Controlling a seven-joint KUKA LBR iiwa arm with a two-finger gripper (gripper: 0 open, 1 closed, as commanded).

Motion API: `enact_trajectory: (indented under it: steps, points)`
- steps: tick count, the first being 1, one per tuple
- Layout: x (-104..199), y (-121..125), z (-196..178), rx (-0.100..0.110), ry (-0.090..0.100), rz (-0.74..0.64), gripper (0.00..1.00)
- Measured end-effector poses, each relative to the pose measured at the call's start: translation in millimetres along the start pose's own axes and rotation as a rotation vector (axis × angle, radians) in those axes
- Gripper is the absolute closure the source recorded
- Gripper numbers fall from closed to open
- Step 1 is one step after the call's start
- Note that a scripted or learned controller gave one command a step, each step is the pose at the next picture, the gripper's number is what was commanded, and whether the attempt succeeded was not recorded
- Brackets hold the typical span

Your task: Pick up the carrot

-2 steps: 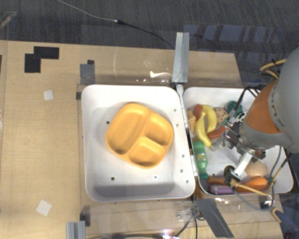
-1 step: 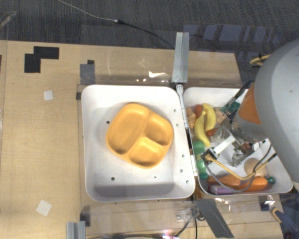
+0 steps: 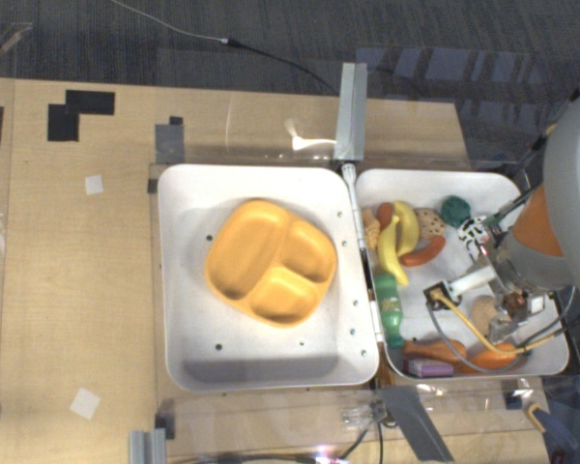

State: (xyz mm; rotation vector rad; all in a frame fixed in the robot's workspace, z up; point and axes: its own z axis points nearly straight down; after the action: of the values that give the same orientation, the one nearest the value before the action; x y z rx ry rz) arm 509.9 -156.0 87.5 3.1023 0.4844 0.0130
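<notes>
Down in the right bin the tool hangs low over the near right corner, the grey arm with its orange band coming in from the right edge. The carrot lies along the bin's near wall, just beside and under the tool, its fat orange end toward the right. Whether the tool is released or clenched cannot be told from this angle; nothing is seen between its tips. Up the left side of that bin sits a crowd: a banana standing lengthwise, a red sausage beside it, a green ball near the far wall, a green cucumber along the divider, and a purple piece at the near wall. Over in the left bin, a yellow divided plate rests in the middle. Both bins sit on the wooden tabletop.
</notes>
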Motion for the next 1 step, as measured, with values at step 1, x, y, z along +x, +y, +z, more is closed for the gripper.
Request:
enact_trajectory:
  steps: [1]
  points:
    - [20.2,-46.6,-0.4,0.000,0.001,0.073,0.00]
